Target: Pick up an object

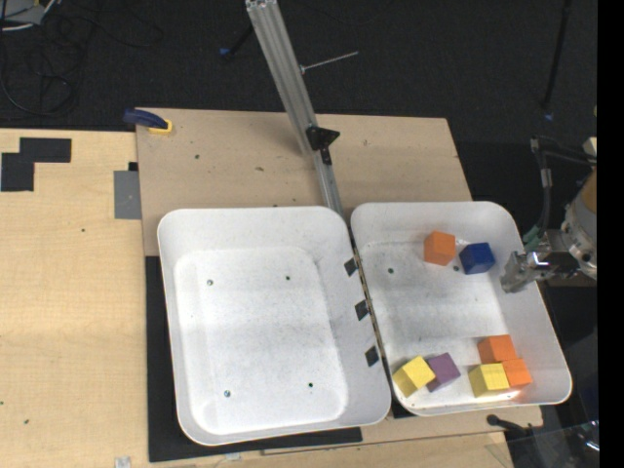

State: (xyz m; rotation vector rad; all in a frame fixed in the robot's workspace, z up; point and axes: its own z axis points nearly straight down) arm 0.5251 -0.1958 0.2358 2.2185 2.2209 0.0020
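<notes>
The hand (515, 269) hangs at the right bin's (531, 310) right rim near the blue cube (476, 258); whether it is spread or pressed together, I cannot tell.

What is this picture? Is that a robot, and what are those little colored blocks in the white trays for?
Yes, it's a robot. The camera sits up high and looks down at a wooden bench. On it are two shallow white trays, called bins, side by side. The left bin is beside the right bin, which has small toy blocks in it. Near the top of that bin sit an orange block and a blue block, close together. Near the bottom are a yellow block next to a purple block, and then another yellow block tucked against two orange blocks. The robot's arm comes in from the right side. Its hand, called a gripper, is at the right bin's edge, near the blue block. It isn't holding anything yet. Its job is to pick one up.
</notes>
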